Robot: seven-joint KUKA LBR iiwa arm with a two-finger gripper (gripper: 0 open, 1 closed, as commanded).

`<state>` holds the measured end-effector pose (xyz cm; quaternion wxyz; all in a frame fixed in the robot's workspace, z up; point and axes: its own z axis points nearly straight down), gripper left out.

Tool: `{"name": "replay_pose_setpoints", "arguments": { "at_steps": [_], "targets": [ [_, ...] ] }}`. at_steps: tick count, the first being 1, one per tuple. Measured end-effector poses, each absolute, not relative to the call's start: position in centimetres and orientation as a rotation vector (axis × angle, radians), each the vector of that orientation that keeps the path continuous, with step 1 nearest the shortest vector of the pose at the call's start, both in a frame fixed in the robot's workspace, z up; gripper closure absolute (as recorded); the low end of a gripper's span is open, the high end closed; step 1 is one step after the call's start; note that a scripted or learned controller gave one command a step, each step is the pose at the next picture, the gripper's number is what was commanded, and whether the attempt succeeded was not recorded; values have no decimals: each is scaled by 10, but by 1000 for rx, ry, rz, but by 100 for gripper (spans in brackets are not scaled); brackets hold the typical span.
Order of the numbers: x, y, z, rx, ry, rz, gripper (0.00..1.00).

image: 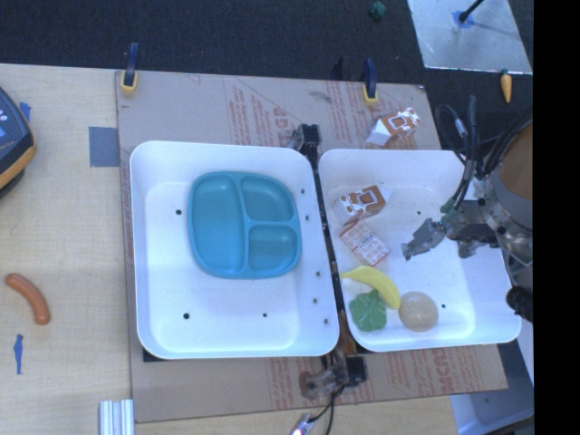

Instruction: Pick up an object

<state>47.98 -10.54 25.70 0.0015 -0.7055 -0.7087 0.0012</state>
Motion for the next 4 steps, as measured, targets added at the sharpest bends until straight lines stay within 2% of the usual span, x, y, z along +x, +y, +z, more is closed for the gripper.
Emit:
{"name": "replay_pose_setpoints", "arguments": {
  "at_steps": [1, 2, 3, 4],
  "targets": [
    [501, -87, 191, -2214, -2225, 6, 0],
    [503, -104, 92, -2214, -2226, 3, 0],
    [502, -105, 102, -2210, -2227, 7, 100],
    [521, -32, 193, -2214, -2228, -1, 100]
  ]
}}
